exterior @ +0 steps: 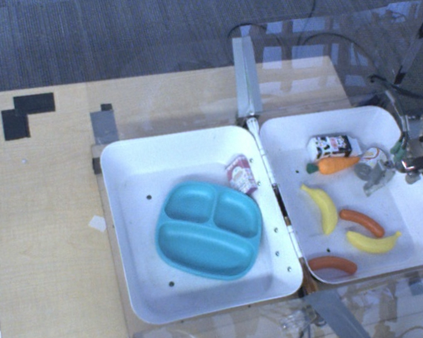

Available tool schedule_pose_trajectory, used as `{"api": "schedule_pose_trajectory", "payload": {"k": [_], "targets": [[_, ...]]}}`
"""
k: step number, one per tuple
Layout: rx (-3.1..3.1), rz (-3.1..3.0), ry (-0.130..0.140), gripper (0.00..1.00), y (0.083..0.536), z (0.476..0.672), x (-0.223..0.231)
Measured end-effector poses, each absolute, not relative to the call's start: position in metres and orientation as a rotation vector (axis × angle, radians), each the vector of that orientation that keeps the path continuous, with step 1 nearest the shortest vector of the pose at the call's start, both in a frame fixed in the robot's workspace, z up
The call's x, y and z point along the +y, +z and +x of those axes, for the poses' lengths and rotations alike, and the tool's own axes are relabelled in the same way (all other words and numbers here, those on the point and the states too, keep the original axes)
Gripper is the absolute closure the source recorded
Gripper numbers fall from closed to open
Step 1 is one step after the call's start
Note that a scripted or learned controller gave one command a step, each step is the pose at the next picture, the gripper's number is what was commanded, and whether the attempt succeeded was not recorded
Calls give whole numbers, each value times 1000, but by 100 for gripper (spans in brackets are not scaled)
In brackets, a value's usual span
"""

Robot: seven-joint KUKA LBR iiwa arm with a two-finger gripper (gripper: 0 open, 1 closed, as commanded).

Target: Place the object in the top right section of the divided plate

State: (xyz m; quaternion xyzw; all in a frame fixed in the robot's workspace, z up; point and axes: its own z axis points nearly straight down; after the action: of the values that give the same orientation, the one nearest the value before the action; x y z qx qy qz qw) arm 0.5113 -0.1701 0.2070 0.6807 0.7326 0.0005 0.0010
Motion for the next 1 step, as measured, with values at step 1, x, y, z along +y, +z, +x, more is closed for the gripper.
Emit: {"api": "schedule_pose_trajectory", "payload": {"k": [1], "targets": [[2300, 2137, 2, 0, 207, 511, -170]]}}
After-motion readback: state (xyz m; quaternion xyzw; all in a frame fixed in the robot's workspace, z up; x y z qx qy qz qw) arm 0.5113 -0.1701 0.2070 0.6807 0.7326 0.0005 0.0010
